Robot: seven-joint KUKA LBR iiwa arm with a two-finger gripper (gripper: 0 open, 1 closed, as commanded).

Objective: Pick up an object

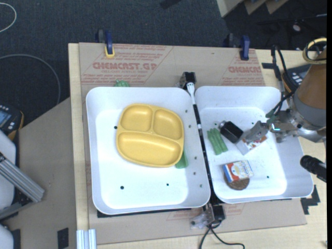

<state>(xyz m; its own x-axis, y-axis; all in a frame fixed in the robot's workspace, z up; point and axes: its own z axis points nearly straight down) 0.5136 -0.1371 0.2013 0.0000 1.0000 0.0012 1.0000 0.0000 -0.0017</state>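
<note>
Objects for picking lie in the right bin [270, 95], and my gripper [258, 134] hangs low among them — I cannot tell from this angle whether it is apart or together, or whether it touches anything. Its grey metal tip sits over a small grey-and-red item [248, 145] that is too blurred for me to identify. Just left of that I see one black block [231, 132], matte and boxy, tilted on the floor of the bin. Beside it lies one green ridged piece [217, 141], long and ribbed. Nearer the front edge rests one round brown disc with a printed wrapper [238, 172] across it. I count two shallow white bins, glossy plastic with rounded corners. The left bin [104, 139] carries one yellow divided plate [150, 135] — smooth, three compartments — with a green scrap [181, 162] at its right edge.
</note>
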